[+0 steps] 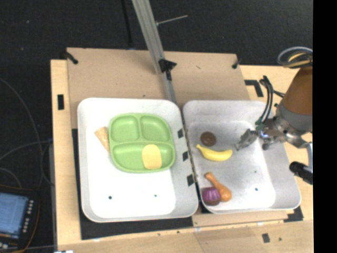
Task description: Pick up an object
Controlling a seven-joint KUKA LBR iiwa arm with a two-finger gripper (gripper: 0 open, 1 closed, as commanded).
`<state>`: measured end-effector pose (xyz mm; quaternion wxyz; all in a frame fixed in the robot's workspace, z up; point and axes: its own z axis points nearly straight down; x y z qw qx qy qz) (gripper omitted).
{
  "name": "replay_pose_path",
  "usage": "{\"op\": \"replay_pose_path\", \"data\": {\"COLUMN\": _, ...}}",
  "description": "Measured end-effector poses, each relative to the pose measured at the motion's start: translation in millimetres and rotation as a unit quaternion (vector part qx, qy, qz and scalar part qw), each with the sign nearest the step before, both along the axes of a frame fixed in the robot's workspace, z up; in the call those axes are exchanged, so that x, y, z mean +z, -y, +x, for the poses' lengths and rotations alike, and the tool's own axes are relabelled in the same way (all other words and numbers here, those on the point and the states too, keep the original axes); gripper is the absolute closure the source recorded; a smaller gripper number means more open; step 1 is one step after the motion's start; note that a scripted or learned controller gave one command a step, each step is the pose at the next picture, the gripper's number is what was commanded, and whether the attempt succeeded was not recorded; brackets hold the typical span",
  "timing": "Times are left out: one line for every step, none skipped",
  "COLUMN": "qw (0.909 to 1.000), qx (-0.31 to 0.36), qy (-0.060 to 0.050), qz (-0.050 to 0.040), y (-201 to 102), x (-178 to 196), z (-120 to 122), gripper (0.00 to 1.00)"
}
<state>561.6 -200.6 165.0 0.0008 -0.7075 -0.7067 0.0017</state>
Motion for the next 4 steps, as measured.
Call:
{"op": "replay_pose_path", "data": {"qw": 1.0, "qx": 0.0, "qy": 0.0, "qz": 0.0004, "y": 0.4, "x": -63.1, "z": 1.0, "gripper": 0.0}}
{"op": "replay_pose_path", "data": {"qw": 1.0, "qx": -0.003, "qy": 0.004, "qz": -0.0002, "y": 1.8, "x": -48.0, "z": 3.2, "gripper": 1.0}}
{"op": "replay_pose_path", "data": {"qw": 1.0, "qx": 0.001, "qy": 0.005, "qz": -0.0006, "y": -1.9, "x": -2.4, "z": 2.1, "gripper": 1.0}}
{"op": "replay_pose_path", "data": {"qw": 1.0, "qx": 0.002, "qy": 0.005, "qz": -0.0009, "y": 2.0, "x": 42.6, "z": -0.2, "gripper": 1.0}}
